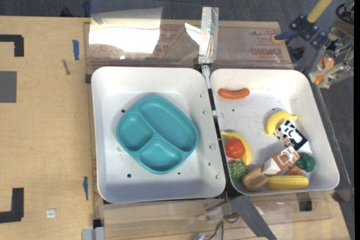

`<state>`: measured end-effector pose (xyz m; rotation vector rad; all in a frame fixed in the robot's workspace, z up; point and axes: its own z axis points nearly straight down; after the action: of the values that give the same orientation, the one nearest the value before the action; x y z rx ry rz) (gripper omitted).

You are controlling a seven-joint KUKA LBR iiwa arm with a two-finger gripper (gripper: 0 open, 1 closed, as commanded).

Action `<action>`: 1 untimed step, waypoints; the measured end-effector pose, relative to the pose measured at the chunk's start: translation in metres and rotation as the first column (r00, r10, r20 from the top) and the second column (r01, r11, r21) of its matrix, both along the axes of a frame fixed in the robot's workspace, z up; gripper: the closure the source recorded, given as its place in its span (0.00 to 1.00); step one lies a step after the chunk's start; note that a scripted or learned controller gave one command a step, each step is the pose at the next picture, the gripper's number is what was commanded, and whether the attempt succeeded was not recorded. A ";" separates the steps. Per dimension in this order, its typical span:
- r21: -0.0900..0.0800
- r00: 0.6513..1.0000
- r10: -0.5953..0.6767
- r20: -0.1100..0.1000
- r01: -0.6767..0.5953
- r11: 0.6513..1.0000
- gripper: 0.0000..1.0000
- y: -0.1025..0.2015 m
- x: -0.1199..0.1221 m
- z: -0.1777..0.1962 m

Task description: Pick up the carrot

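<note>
Two white bins (107, 177) on the desk. Left bin: one teal divided plate (157, 133). Right bin: one carrot (233, 93), two bananas (278, 120), one tomato (235, 148), one corn cob (288, 181), one small carton (281, 161).

No lettering reads clearly — the reddish print on the clear sheet (247, 45) behind the bins is too blurred.

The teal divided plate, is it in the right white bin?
No, the teal divided plate lies in the left white bin.
</note>
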<state>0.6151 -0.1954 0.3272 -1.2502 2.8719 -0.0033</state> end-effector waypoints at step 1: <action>0.002 0.961 -0.276 -0.006 0.276 0.961 1.00 0.003 0.053 -0.071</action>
<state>0.6680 -0.1928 0.2560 -0.8385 3.0221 0.0026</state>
